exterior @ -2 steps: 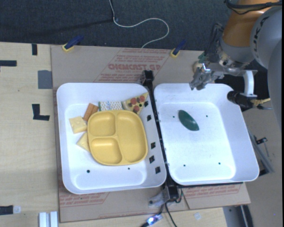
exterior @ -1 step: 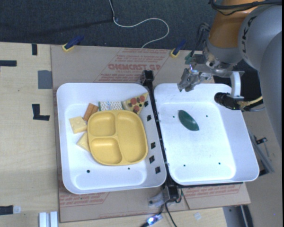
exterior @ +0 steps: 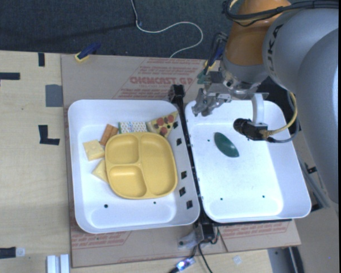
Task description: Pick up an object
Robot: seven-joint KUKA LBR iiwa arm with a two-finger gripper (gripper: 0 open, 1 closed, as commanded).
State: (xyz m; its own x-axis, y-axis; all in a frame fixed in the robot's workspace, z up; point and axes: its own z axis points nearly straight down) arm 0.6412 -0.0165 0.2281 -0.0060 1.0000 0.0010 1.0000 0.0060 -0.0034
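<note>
We view two white bins side by side on a cardboard sheet on the table [exterior: 23,112], with the right bin [exterior: 247,203] as our landmark. The arm [exterior: 295,33] reaches in from the right, its orange band [exterior: 253,21] above the far edge of this bin. The claw [exterior: 207,104] hangs over the bin's far left corner, close to the divider shared with the left bin [exterior: 85,203]. We cannot tell how far the claw is open, and we see nothing held in it.

The only loose thing in the right bin is a dark green oval object [exterior: 227,144], lying flat on the bin floor in its far half, roughly midway across. It lies nearer to us than the claw and to the claw's right, apart from it and not touching. A black fitting [exterior: 247,128] on the arm hangs just beyond the green object.

Left of the landmark bin, the left bin holds a yellow divided plate [exterior: 141,165], with tan blocks [exterior: 96,147] and patterned pieces [exterior: 150,125] tucked along the plate's far and left sides. A white cable [exterior: 165,27] trails on the dark floor beyond the bins.
</note>
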